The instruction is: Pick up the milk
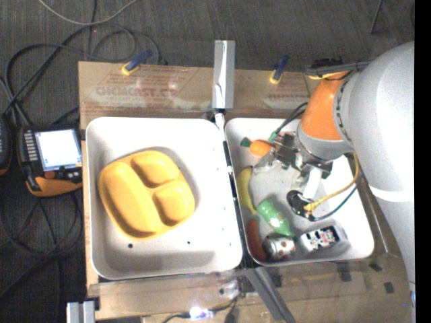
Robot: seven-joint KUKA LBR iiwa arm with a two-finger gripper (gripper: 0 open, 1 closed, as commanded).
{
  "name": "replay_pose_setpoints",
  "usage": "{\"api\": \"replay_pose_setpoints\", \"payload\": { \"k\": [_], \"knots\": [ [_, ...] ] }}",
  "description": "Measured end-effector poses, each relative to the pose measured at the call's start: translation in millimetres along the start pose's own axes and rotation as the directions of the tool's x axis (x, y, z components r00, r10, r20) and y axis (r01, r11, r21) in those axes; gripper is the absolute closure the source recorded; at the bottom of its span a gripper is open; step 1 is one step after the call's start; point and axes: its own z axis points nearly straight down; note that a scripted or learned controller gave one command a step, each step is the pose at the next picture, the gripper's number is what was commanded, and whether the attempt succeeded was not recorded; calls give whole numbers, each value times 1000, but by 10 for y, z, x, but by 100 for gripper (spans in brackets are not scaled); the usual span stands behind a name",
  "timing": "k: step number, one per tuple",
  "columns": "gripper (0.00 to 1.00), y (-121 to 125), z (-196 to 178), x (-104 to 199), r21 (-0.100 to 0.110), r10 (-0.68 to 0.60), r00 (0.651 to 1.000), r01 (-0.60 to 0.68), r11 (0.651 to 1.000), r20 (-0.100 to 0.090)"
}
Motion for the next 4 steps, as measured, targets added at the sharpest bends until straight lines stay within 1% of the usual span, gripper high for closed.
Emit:
{"api": "replay_pose_setpoints", "payload": {
  "k": [1,2,3,4],
  "knots": [
    [0,510,-67,-354,-2,20,1000,-20,1000,1],
    [0,1018,118,-585,38,78,997,-77,996,-4],
    [0,1190,-387,-607,-3,14,1000,-14,1000,2],
    [0,298,-1327,-428,-2,141,990,-141,990,-1]
  ]
}}
